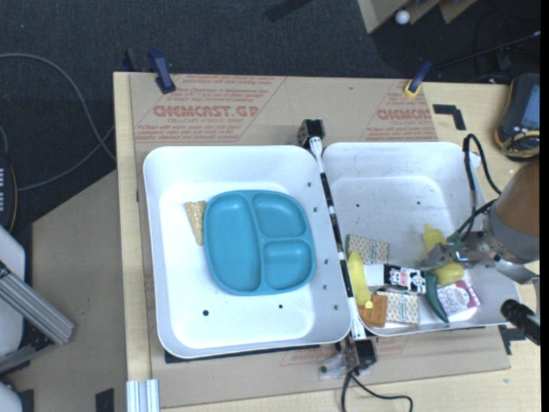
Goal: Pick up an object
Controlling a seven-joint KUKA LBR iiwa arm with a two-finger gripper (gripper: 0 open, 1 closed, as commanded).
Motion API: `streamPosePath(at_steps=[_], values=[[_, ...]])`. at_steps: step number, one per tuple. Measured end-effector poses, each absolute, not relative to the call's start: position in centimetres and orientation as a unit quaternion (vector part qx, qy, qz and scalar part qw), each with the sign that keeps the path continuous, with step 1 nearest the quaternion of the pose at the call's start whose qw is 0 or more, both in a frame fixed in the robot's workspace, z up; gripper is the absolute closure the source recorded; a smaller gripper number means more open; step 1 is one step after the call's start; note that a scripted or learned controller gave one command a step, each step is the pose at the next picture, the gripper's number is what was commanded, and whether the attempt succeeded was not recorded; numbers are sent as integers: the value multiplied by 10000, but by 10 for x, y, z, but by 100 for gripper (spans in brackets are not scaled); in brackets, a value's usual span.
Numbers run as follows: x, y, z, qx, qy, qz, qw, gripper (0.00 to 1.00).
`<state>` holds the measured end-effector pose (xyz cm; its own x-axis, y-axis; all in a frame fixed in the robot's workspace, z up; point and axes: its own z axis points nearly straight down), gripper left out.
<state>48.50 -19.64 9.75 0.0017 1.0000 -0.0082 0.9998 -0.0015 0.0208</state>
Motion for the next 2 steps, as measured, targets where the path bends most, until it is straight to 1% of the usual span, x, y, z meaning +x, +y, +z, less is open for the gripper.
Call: streamPosePath(at_steps=[1, 2], values=[[536, -133, 86, 7067, 7075, 21, 35, 100], [567, -68, 185, 7066, 7076, 7, 3, 100]])
